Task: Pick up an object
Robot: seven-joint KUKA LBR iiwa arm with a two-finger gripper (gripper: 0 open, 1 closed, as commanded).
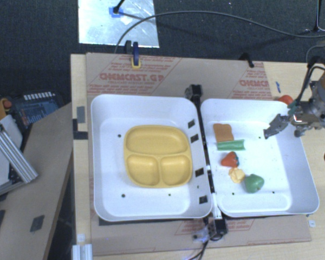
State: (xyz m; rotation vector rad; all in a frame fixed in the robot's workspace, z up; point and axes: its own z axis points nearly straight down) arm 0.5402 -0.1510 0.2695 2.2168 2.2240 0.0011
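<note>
The right bin (298, 194) holds several small toy foods: an orange-brown block (222, 131), a green bar (231, 144), a red piece (229, 158), a small yellow piece (236, 174) and a green rounded piece (253, 183). My gripper (274, 127) hangs over the upper right part of that bin, reaching in from the right and well to the right of the orange-brown block. Nothing shows between its fingers.
The left bin (105, 145) holds a yellow three-compartment plate (157, 155). A black hinge strip (201, 156) runs between the bins. A small orange-red object (285, 99) lies just beyond the right bin's far rim. Cables cross the dark floor behind the bench.
</note>
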